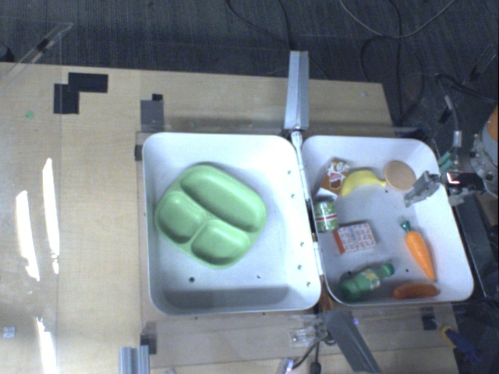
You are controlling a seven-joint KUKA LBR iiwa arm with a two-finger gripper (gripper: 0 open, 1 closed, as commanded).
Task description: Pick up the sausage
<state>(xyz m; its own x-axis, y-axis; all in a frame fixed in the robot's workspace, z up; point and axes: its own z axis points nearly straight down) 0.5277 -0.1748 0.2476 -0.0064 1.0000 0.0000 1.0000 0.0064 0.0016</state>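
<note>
Camera view: gripper (425, 187) at right edge of right bin (461, 244), over far-right part, close to tan round item (400, 174). Finger state: cannot tell, too small and blurred. Sausage (415, 291) reddish, lying in near-right corner, just right of green bottle (366, 280), near carrot (419, 253). Long axis roughly left-right. From gripper: toward near side, hardly any sideways offset.

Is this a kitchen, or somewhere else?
Probably a robot lab, not a kitchen. A wooden bench holds two white bins, with a green divided plate and toy-looking food like a carrot. A robot gripper reaches in, and cables trail behind.
</note>
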